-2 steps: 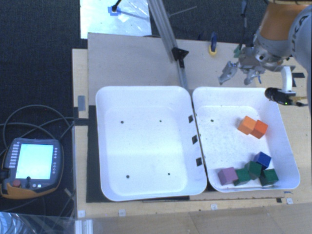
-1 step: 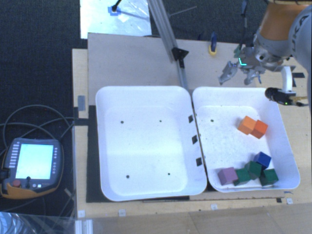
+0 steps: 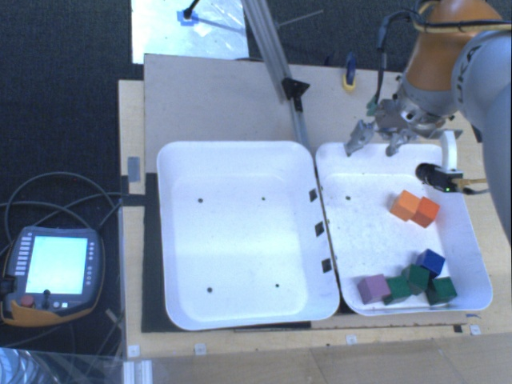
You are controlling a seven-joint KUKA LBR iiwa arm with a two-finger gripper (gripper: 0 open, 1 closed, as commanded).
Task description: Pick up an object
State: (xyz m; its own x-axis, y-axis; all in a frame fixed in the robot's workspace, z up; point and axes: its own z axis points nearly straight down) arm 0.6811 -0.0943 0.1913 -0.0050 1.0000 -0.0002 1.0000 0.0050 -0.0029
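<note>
My gripper [image 3: 375,142] hangs over the far rim of the right bin [image 3: 330,157], its two fingers [image 3: 356,141] spread open with nothing between them. In that bin, two orange blocks [image 3: 414,206] lie touching at the right middle, below and to the right of the gripper. Along the near edge sits a cluster: a purple block [image 3: 372,288], several green blocks [image 3: 416,279] and a blue block [image 3: 430,260]. The arm with its orange band [image 3: 448,34] comes in from the upper right.
The left bin [image 3: 166,214] lies beside the right one, joined by black clips [image 3: 318,228]. A slanted metal pole [image 3: 268,38] rises behind the bins. A teach pendant [image 3: 52,274] with cables lies off the bench at the left.
</note>
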